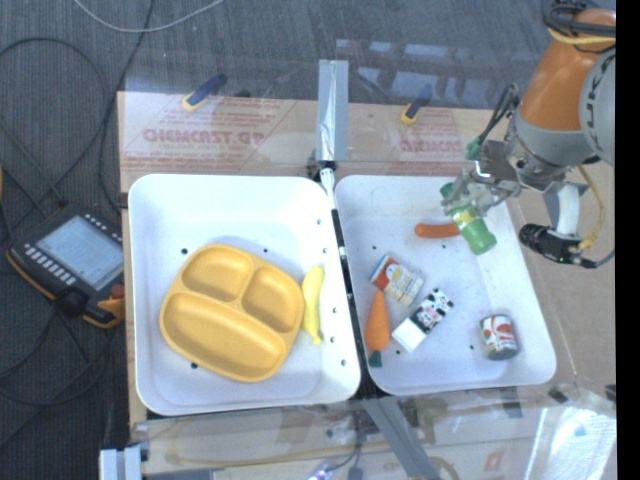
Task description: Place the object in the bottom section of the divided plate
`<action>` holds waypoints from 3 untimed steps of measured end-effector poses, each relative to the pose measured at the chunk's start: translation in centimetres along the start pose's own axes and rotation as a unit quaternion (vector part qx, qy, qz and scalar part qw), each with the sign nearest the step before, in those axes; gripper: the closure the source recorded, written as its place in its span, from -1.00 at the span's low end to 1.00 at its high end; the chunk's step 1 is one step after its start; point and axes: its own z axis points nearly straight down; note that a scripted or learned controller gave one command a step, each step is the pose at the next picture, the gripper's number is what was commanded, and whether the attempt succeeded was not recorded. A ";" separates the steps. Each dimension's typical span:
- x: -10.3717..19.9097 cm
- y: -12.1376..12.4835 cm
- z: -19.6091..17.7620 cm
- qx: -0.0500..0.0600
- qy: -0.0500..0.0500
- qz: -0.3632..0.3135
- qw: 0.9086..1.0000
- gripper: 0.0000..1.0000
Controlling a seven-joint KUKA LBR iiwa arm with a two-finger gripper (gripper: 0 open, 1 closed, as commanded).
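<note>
The yellow divided plate (230,311) lies in the left bin (160,208), with its large section toward the bin's front. My gripper (468,206) hangs over the back of the right bin (530,368), shut on a small green bottle (479,234) that pokes out below the fingers. The bottle hangs tilted, just above and to the right of an orange-red sausage (436,231) lying on the bin floor.
A yellow banana (313,304) lies right of the plate, against the left bin's wall. The right bin holds a carrot (377,325), a small printed carton (399,280), a black-and-white milk carton (424,321) and a can (498,335). A metal post (332,108) stands behind the bins.
</note>
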 end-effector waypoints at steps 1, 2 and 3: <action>9.1 -4.4 3.8 0.001 0.002 0.007 1.000 1.00; 17.5 -9.1 2.8 0.002 0.002 0.062 0.998 1.00; 21.2 -14.2 3.6 0.002 0.002 0.065 0.998 1.00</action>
